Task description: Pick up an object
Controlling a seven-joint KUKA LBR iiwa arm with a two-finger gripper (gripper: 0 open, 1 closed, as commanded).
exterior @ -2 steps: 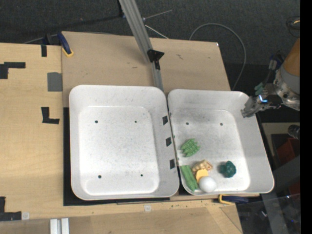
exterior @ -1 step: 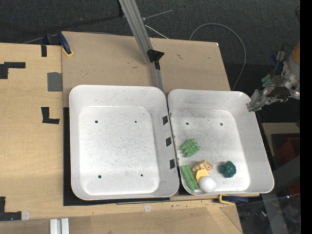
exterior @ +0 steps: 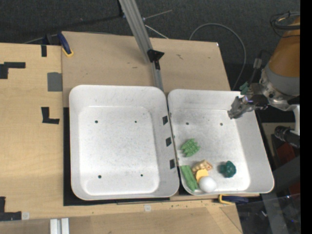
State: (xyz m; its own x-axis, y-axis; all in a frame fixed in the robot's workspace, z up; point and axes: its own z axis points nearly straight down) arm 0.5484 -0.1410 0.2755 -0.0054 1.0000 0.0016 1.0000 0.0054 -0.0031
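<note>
Left bin (exterior: 117,140): on counter (exterior: 29,145), beside right bin (exterior: 243,130).
Right bin, near corner: four small objects (exterior: 207,172) clustered.
Hand (exterior: 236,108): over right bin's far edge.

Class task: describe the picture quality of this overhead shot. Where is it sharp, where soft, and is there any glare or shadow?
Camera view: even, flat lighting, no strong glare on the shallow white plastic bins; the claw is small and slightly blurred; the round white ball looks bright, almost washed out; faint shadows sit under the bin rims.

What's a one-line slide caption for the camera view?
Gripper above the right bin's far corner; green toy, teal piece, white ball clustered near its front.
</note>
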